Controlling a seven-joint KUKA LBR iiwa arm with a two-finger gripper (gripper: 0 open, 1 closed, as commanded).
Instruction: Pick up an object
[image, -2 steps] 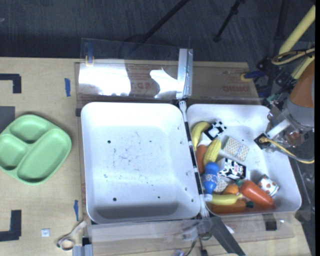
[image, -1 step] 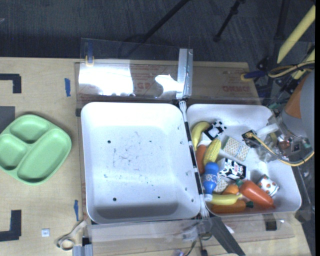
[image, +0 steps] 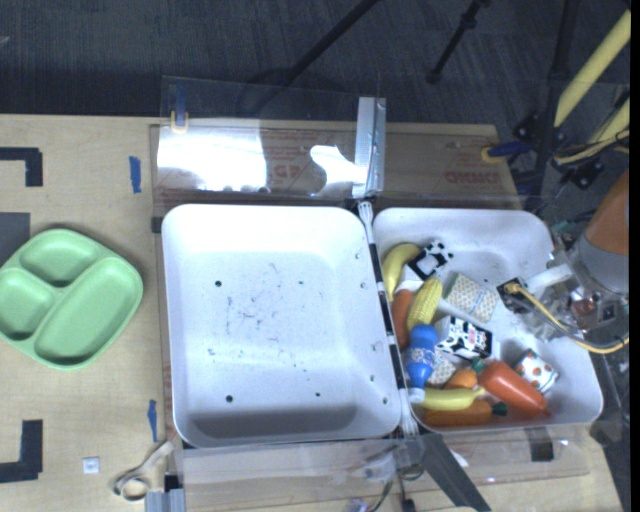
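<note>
**Claw at right bin's far edge, toys to its left**

We see the claw (image: 568, 300) at the right bin (image: 470, 228), cables hiding its tips; we cannot tell its state. Nearest, just left and below, lies the orange carrot (image: 515, 385), long axis slanting down-right, beside the heap of yellow banana (image: 398, 262) and blue bottle (image: 420, 352).
</note>
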